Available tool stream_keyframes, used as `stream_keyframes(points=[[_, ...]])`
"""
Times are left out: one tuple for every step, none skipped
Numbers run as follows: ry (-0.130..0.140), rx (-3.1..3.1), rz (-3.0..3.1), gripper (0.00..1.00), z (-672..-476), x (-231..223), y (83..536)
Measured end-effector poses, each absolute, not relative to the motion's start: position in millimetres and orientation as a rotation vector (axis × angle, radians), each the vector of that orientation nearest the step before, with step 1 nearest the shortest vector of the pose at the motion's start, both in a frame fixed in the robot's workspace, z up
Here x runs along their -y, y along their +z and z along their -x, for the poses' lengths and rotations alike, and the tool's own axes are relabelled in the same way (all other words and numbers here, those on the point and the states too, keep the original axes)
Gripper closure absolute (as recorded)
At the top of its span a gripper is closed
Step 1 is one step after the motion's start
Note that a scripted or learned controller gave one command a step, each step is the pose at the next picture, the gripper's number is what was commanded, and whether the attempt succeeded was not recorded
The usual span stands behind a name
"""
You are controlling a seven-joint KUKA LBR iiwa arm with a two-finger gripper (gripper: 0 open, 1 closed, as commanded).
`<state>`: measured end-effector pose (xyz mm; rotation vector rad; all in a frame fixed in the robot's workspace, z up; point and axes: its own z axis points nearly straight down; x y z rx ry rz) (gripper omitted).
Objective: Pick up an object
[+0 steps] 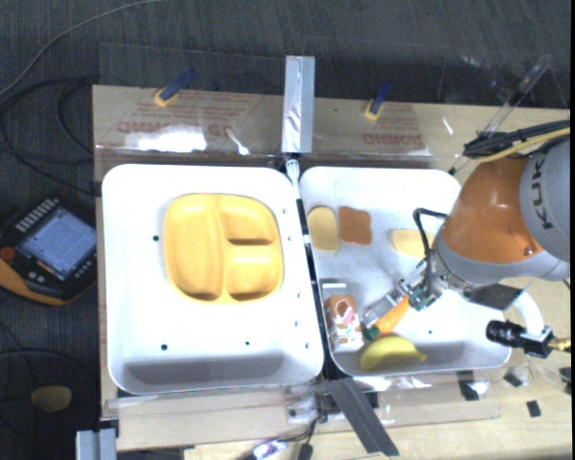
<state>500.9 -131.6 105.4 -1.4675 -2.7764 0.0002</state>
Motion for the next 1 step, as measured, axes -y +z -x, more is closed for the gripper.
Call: stream_keyframes(points=[[-0.012, 2.545, 1.856, 0.00, -492.0, 142.7, 89.2]])
